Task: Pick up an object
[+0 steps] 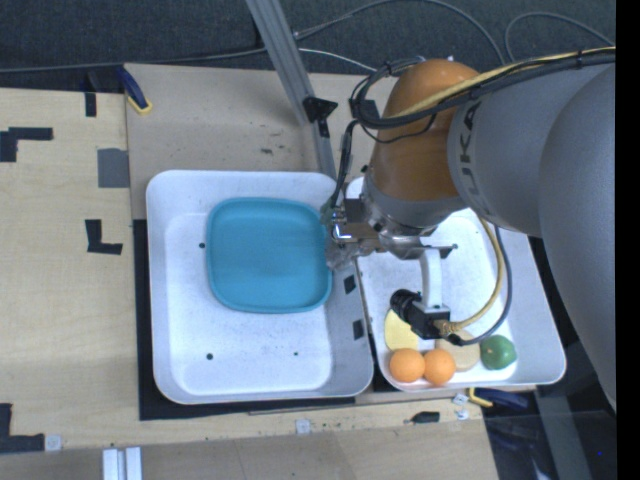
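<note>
**Right bin**, white and shallow. All of its contents sit along the 6 o'clock rim.
- first orange, round, at the 7 o'clock corner
- second orange, touching the first on its 3 o'clock side
- yellow item, just beside the first orange at its 12 o'clock; partly covered, kind not determinable
- pale item, tucked behind the second orange, toward 3 o'clock
- green round fruit, next along toward 3 o'clock, near the pale item

**Gripper**, over the 10 o'clock part of the right bin, under the grey arm. It is well apart from the fruit. Whether it is open or closed cannot be told, and nothing is seen held.

**Left bin**, white.
- blue square plate, lying flat from centre toward 1 o'clock

**Desk**, tan, bears both bins side by side.
</note>
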### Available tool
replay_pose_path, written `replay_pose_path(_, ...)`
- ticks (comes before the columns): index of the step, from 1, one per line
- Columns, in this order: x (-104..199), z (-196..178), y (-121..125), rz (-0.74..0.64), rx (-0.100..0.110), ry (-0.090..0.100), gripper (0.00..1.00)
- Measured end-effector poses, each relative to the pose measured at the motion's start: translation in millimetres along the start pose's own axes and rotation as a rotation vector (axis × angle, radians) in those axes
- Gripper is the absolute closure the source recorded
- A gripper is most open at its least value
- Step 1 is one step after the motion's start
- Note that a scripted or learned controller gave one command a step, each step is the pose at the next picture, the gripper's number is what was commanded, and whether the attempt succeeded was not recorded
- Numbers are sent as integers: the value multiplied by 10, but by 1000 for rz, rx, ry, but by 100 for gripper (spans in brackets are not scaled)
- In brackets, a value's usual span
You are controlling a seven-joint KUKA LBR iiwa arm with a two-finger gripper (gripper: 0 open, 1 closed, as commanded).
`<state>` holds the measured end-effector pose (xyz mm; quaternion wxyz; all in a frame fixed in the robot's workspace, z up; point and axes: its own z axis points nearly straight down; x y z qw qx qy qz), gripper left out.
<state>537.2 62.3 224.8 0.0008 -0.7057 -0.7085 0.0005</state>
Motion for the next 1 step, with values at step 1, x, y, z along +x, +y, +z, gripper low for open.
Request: replay_pose_path(1,-21,-4,5,4,-1,0,0)
